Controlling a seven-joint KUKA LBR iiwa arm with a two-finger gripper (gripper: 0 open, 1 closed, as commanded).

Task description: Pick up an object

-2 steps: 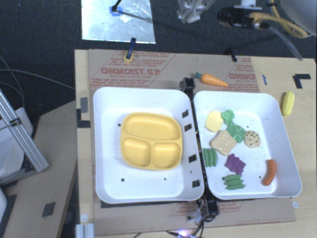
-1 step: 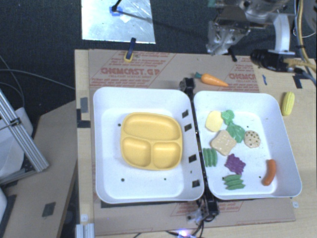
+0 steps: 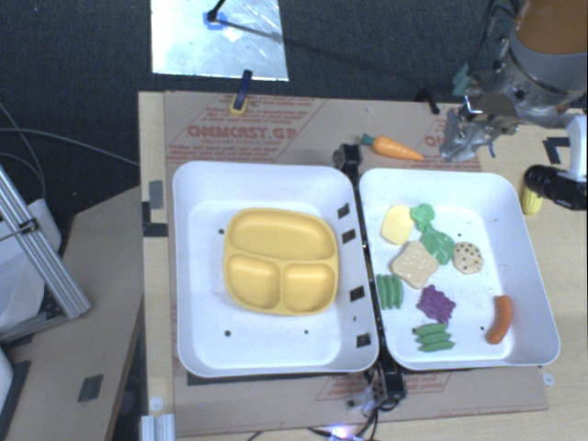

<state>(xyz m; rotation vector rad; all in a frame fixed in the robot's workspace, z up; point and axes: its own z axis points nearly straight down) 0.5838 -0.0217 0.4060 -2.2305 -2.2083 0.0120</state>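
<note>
Camera view: carrot (image 3: 392, 148) lies just left of end effector (image 3: 462, 141).

A robotics lab, by every sign: a bench (image 3: 110, 237) lined with printed cardboard (image 3: 276, 127), loose cables (image 3: 55, 145) trailing at nine o'clock, an aluminium frame strut (image 3: 41, 255) beside them, and a taped foil sheet (image 3: 219, 24) on dark carpet (image 3: 73, 35) at twelve o'clock.

Floor: dark blue-grey carpet (image 3: 73, 44) | Worktop (image 3: 110, 274): light tan, brown printed cardboard sheet (image 3: 266, 127) laid on it | Far floor: shiny silver sheet (image 3: 220, 26) | Left edge: aluminium frame rail (image 3: 37, 255), thin cables (image 3: 55, 145) | Light: even, overhead
</note>
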